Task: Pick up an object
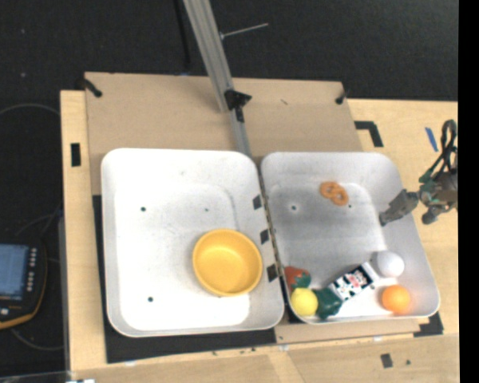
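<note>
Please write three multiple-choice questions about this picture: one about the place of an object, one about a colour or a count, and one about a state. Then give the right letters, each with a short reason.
1. Where is the round yellow plastic bowl?
A. in the left white bin
B. in the right white bin
C. on the bare bench

2. What colour is the small ball at the near right corner of the right white bin?
A. blue
B. orange
C. purple

3. How does the yellow bowl stand?
A. upside down
B. on its side
C. upright, opening upward

Answers:
1 A: it rests on the floor of the left white bin.
2 B: the small ball is orange.
3 C: its hollow inside faces the camera.
</note>
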`<action>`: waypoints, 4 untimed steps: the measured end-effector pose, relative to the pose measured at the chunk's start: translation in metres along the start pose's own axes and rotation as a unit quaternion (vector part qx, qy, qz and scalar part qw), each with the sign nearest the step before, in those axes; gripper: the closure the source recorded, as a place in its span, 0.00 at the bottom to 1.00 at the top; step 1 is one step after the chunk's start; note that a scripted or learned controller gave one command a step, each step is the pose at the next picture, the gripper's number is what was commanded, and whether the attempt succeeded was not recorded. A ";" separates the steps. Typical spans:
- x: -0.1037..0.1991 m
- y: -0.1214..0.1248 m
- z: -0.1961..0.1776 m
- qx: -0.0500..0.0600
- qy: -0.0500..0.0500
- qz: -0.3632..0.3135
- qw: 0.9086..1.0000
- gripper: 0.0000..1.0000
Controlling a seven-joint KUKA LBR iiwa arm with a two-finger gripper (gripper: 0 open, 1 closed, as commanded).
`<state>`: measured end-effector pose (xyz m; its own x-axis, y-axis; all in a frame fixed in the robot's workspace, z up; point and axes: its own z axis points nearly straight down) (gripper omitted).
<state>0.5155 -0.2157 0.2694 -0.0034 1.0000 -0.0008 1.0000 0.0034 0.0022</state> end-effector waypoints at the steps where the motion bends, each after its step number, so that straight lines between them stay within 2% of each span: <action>1: 0.000 0.000 0.000 0.000 0.000 0.000 1.000 0.00; 2: -0.008 0.005 0.047 0.002 0.000 0.002 1.000 0.00; 3: -0.001 0.012 0.098 0.003 0.000 0.002 1.000 0.00; 4: -0.009 0.004 0.147 0.003 0.000 0.002 1.000 0.00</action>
<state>0.5194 -0.2245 0.1224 0.0006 1.0000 -0.0010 1.0000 -0.0006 -0.0035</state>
